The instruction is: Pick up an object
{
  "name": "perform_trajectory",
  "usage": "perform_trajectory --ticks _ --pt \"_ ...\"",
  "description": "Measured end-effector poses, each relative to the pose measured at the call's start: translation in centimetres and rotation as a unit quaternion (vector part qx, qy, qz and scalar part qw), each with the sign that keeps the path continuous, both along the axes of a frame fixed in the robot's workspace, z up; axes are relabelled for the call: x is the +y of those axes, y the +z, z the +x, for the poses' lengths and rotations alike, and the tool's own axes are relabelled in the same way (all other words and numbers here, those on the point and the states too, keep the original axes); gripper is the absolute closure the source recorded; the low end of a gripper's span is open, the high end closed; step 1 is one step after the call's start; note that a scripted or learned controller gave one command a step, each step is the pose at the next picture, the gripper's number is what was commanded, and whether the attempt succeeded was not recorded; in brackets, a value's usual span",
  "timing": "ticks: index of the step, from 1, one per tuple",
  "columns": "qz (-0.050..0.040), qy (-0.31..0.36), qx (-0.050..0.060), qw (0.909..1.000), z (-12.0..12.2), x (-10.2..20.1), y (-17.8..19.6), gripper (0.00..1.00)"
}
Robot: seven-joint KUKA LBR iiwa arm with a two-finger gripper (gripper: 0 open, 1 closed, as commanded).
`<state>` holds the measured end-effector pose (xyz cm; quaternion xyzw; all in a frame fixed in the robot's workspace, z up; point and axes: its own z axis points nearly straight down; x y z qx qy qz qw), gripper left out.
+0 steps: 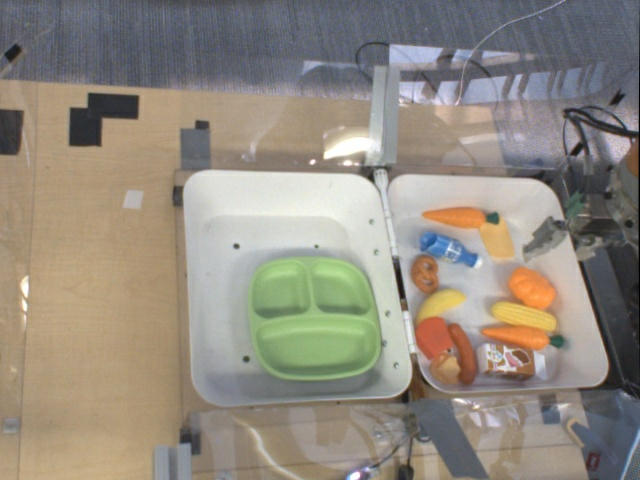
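Note:
The right bin (597, 366) holds several toy foods. A carrot (455, 216) lies at the back, with a yellow block (495, 240) beside it and a blue bottle (449, 250) just in front. An orange pepper (532, 288), a corn cob (523, 315) and a second carrot (518, 336) lie on the right side. A pretzel (425, 272), a yellow banana (441, 303), a red piece (434, 337), a sausage (463, 352) and a small carton (510, 361) fill the front left. My gripper (543, 241) hangs over the bin's right edge, above and just behind the pepper, with nothing seen in it.
The left bin (215, 218) holds a green divided plate (314, 318). A metal divider (396, 268) separates the two bins. Cables and the arm's body (600, 218) crowd the right side beyond the bin wall.

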<state>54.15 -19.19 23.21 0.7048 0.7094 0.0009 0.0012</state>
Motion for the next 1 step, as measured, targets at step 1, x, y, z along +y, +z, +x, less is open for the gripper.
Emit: perform_trajectory --ticks 1 --pt "0.0002 -0.025 0.001 0.9997 7.75 0.48 -12.89 0.00"
